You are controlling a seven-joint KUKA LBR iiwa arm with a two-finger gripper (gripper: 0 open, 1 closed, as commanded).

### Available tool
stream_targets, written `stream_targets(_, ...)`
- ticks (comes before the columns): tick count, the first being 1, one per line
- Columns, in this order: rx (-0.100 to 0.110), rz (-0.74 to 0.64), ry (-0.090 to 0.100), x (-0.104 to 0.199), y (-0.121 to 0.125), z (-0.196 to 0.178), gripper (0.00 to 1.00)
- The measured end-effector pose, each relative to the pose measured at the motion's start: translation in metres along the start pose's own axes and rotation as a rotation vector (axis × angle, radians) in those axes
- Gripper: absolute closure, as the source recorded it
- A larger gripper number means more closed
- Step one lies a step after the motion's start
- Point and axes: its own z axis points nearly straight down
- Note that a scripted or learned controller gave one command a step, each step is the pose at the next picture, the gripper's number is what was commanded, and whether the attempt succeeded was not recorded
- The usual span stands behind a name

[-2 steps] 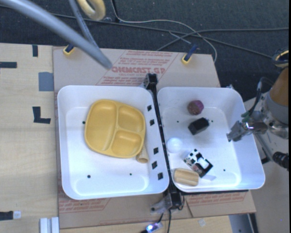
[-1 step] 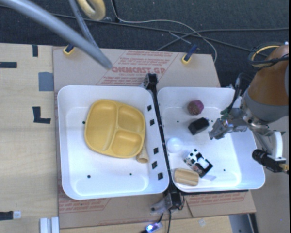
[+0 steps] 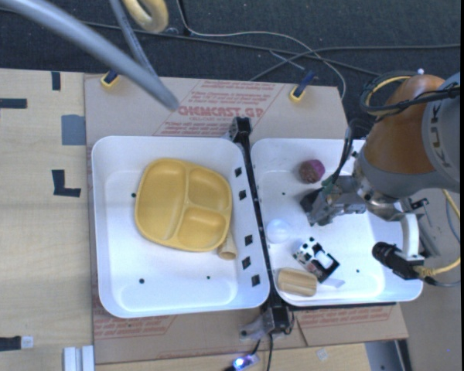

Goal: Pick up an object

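The gripper (image 3: 319, 205) is seen low over the right bin (image 3: 375, 284), reaching in from the right, and its dark end is set between three loose things. Whether it is open or closed cannot be told, because the tip is dark and small against the arm; nothing is seen gripped in it.

No single object is named by the task, so any item may be taken. A dark red ball (image 3: 311, 170) lies just above the gripper near the bin's far wall, a small pale round thing (image 3: 278, 229) lies to its left near the divider (image 3: 250, 199), and a black-and-white toy (image 3: 315, 256) and a tan block (image 3: 297, 282) lie nearer the front rim. A yellow divided plate (image 3: 183, 205) fills much of the left bin (image 3: 112, 284), with a small tan piece (image 3: 227, 248) just beside its lower edge.

Several failures are judged likely. The ball could be nudged and rolled away if it is touched off-centre. A closure on bare floor is risked, since the gripper appears to sit in the gap between the items. The pale round thing is hard to distinguish from the white floor, so it could be missed. The toy and block lie close together, so one could be pushed aside or both caught badly.
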Motion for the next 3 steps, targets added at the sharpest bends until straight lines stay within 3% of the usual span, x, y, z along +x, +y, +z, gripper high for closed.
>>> stream_targets(1,0.000,-0.001,0.000,0.054,0.004,0.004,1.00)
stream_targets(3,0.000,-0.002,-0.001,0.165,-0.016,0.004,1.00)
